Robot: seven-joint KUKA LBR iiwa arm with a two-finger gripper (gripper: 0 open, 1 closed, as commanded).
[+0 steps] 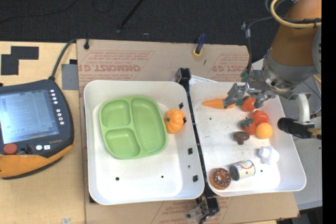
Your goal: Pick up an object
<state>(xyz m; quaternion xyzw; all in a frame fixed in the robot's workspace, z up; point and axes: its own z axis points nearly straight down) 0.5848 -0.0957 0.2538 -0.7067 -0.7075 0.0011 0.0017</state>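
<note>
the gripper sits low over the right bin, at the thick end of the carrot — whether it grips the carrot, i cannot tell. just beside it lie tomatoes and an orange. the left bin holds a green tray and a small pumpkin.

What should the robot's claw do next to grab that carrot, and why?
Probably it should dip a little lower over the carrot and then squeeze. The gripper sits right at the carrot's fat end in the right bin, but nothing shows it holding the carrot yet. The red tomato lies close beside it, so a small, careful move seems safest.
</note>
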